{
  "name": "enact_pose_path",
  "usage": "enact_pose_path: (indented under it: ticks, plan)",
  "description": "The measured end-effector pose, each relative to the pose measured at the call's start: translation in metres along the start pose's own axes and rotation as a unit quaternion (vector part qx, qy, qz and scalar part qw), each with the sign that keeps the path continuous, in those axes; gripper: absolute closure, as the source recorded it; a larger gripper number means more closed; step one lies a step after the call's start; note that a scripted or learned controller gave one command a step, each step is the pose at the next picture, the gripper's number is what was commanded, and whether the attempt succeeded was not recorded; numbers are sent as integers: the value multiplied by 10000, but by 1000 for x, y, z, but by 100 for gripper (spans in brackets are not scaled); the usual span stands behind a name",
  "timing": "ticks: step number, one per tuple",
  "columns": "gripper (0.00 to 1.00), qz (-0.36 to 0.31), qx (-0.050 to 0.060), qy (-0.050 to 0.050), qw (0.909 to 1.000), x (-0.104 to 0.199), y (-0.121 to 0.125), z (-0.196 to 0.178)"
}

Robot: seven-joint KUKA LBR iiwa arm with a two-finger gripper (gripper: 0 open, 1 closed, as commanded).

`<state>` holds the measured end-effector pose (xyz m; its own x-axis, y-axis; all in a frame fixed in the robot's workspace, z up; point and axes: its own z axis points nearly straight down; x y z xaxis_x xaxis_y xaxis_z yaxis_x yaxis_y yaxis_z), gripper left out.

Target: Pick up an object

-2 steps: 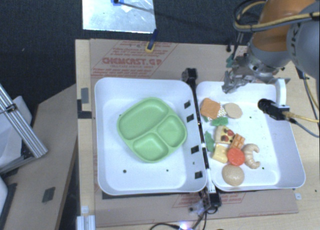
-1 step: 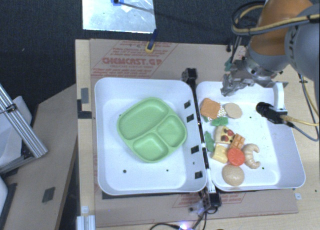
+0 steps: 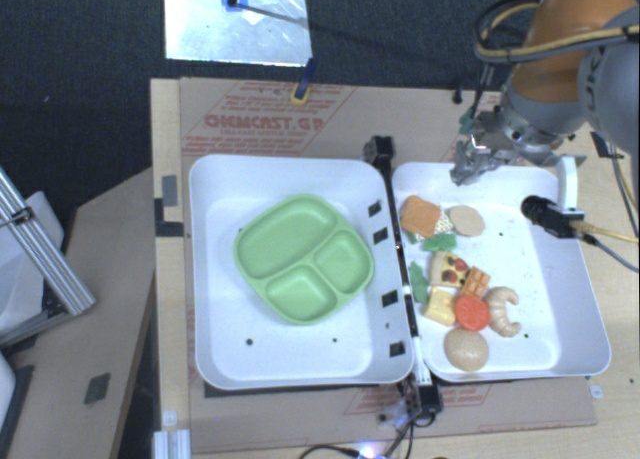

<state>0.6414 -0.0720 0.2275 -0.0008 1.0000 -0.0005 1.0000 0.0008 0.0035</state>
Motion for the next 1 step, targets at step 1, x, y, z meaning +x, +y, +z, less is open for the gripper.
enact_pose_path:
  ticks: [1]
  plan:
    - [100,-23,16,3,10000,16,-11,2]
